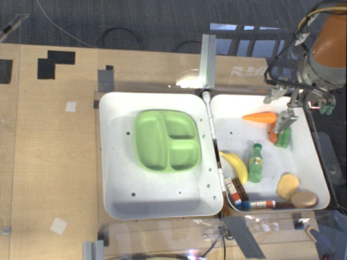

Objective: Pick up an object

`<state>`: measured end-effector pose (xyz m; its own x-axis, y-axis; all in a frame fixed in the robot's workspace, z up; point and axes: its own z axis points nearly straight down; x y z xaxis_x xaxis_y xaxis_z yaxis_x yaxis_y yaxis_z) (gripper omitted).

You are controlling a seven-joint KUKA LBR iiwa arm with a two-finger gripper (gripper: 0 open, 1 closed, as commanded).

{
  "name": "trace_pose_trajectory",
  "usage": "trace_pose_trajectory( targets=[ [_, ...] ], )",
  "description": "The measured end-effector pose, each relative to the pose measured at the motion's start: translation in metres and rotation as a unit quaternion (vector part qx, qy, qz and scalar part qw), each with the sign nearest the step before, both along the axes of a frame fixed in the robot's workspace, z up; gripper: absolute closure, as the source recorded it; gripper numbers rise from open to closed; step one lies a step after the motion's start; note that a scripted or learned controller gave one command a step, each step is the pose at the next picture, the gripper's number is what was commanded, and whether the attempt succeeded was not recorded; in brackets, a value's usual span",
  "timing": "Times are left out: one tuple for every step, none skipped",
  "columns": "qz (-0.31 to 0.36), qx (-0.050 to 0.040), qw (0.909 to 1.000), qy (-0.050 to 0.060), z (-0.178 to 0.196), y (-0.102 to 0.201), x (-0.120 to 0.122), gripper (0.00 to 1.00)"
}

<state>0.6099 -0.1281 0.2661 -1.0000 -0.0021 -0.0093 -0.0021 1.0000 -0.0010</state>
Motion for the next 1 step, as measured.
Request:
trace_pose_trajectory(
  targets=[
    [0.043,-0.001,0.9991,-0.005,-0.1747,-0.0149,0.0436,0.0]
  ],
)
